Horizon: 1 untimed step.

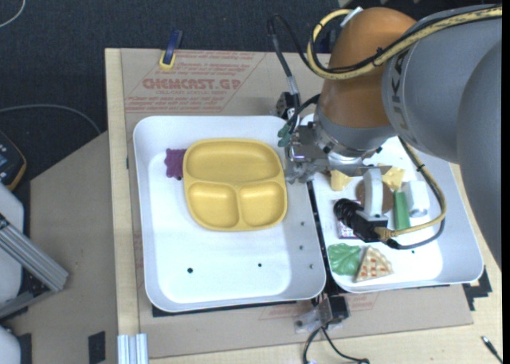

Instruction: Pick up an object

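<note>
The gripper [296, 151] hovers at the seam between the bins, beside the yellow divided plate [235, 183]; whether it holds anything, I cannot tell. Next: descend onto an object.

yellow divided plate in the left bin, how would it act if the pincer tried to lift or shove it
The yellow divided plate looks like moulded plastic, so probably stiff and light. It sits flat and wide on the left bin, so a shove would likely slide it, not tip it. Its smooth rounded rim may slip from a pinch.

Brown bench [199, 76] with printed lettering, left white bin [159, 259] and right white bin [458, 255] side by side on it
</note>
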Tool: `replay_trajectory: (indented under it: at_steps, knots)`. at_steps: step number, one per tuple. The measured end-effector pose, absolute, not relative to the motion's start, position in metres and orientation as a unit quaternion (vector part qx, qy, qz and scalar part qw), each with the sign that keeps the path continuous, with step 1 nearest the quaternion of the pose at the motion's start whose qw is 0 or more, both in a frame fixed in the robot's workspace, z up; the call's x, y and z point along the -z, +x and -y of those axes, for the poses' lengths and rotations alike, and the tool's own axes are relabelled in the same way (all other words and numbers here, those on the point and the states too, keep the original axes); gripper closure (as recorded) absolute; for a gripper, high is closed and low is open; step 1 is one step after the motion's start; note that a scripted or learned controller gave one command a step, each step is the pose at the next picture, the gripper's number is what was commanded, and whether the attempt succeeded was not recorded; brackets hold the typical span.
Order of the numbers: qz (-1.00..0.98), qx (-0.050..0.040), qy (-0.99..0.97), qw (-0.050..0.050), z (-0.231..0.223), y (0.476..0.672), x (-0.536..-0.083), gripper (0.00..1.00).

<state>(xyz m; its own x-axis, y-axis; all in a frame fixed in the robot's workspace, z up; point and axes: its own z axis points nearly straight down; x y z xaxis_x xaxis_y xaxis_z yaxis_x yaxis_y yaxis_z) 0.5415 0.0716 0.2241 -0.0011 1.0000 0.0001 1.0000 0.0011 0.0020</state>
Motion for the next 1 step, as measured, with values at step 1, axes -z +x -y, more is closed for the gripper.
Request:
replay_trajectory:
  at_steps: [1]
  knots:
    - [-0.708, -0.0013, 0.706, 0.001, -0.0818, 0.5405, -0.2351, 1.0]
